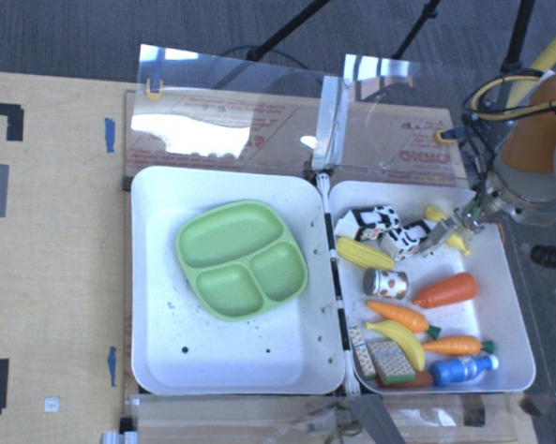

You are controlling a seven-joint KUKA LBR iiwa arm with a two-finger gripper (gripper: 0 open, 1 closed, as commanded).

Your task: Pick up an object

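Camera view: claw state unclear, touching cow toy in right bin.

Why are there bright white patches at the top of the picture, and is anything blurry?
In the camera view, the white patches are glare on the clear plastic panels standing behind the bins; light also washes out the left bin's rim. The green plate looks fairly sharp, while the gripper over the right bin looks soft.

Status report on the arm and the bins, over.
Gripper low in right bin, at the toy cow. Nothing seen held. Corn, carrots, banana crowd close. Green plate alone in left bin.
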